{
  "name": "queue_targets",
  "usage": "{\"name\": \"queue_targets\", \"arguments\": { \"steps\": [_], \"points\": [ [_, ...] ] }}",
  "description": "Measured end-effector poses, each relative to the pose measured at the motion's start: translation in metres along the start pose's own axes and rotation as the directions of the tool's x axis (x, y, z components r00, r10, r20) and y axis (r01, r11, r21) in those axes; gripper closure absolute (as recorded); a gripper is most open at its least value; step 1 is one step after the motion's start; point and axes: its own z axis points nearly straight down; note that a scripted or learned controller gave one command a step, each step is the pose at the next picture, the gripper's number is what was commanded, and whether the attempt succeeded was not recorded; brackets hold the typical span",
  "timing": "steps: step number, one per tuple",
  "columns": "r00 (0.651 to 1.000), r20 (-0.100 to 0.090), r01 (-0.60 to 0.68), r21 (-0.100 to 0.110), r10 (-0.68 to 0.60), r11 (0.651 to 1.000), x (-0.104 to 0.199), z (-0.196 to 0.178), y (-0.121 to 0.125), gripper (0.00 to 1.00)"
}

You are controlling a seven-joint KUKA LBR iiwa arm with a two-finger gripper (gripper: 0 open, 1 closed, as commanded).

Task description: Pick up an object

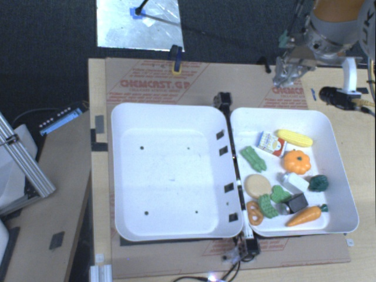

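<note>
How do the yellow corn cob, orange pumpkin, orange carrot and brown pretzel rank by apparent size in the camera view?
1. Orange carrot and yellow corn cob: similar length, too close to rank.
2. Round orange pumpkin.
3. Small brown pretzel.

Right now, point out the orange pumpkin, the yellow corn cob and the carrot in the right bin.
Orange pumpkin (296,161), camera view, middle of its ribbed top.
Yellow corn cob (295,138), camera view, middle of its length.
Carrot (304,217), camera view, middle of its orange body.
</note>
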Motion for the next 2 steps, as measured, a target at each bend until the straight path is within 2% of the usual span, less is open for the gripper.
{"name": "queue_targets", "arguments": {
  "steps": [1,2],
  "points": [
    [1.0,-0.005,0.013,0.011,-0.013,1.0,0.081,0.147,-0.03,1.0],
    [1.0,-0.005,0.014,-0.024,-0.014,1.0,0.128,-0.005,0.002,1.0]
  ]
}}
